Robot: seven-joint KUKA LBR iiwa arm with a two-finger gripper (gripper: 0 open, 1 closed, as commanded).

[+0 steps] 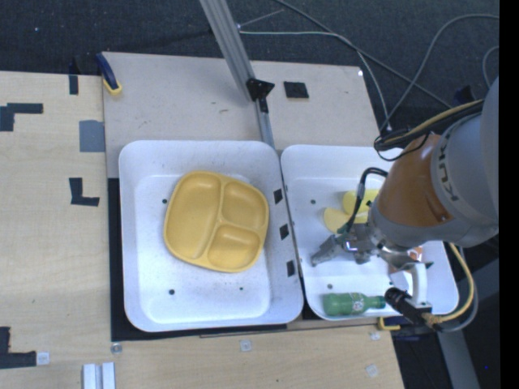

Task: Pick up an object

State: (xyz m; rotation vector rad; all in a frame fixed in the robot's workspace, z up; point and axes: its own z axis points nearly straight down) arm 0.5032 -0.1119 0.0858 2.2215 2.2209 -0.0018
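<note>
The pincer [324,254] hangs with jaws spread and holding nothing, just above the green bottle [350,303], which looks light, rigid and slippery, best gripped across its body.

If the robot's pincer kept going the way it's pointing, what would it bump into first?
The pincer points left across the right bin. It would probably meet that bin's left wall first, before the yellow tray next door. Its height is hard to judge, so it might pass over.
</note>
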